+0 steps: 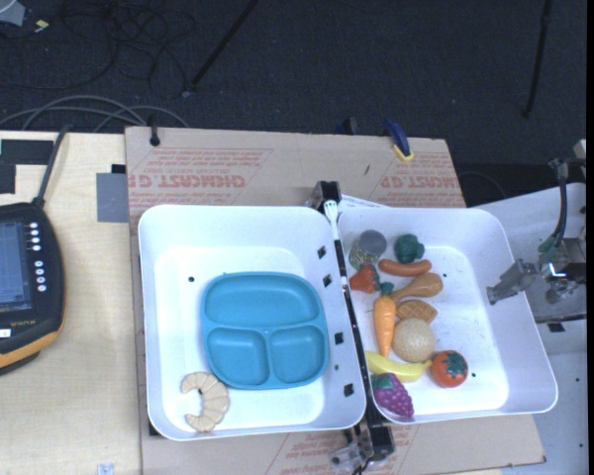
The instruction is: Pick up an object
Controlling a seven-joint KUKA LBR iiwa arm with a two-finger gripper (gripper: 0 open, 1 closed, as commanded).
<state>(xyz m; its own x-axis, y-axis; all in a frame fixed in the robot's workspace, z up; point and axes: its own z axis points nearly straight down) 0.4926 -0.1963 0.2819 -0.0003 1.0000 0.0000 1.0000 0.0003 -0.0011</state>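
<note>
From the camera view, the two white bins sit side by side on a cardboard sheet [277, 171] over the tabletop [79, 265].

The gripper [535, 275] appears at the right edge, just over the outer rim of the right bin [495, 364]; it is partly cut off and too small to read, so I cannot tell how it is set. Nothing shows in its grasp. All the toy food lies to its left, well apart from it, gathered along the bin's inner wall.

In the right bin: a grey round piece [372, 243] and a green broccoli [409, 246] at the far end, an orange sausage [405, 266] just below them, a red strawberry [362, 280] against the divider, a brown bread roll [420, 287], a carrot [384, 317] pointing toward the near side, a tan round bun [413, 340], a yellow banana [396, 368], a tomato [448, 368] nearest the gripper, and purple grapes [394, 396] in the near corner.

The left bin [168, 265] holds a blue divided plate [262, 327] in its middle and a croissant [206, 402] in the near left corner, just beside the plate.

A teach pendant [15, 285] lies on the tabletop at the far left.
</note>
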